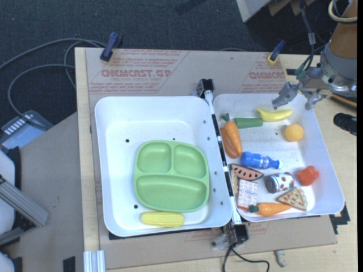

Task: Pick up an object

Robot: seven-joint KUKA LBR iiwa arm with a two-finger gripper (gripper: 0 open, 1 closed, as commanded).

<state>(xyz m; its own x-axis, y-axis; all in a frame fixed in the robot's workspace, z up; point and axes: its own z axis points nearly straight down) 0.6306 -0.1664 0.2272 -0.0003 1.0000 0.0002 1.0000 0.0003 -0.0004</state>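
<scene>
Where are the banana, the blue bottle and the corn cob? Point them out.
banana (274, 114), camera view, middle of its curve
blue bottle (260, 161), camera view, its body
corn cob (162, 219), camera view, its middle

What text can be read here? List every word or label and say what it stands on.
"CHEMCAST GP": red print repeated on the brown protective paper sheet under the two white bins; the smaller red lines beneath it are too blurred to read.
Small red-and-white printed packet in the right white bin: print too small to read.
</scene>
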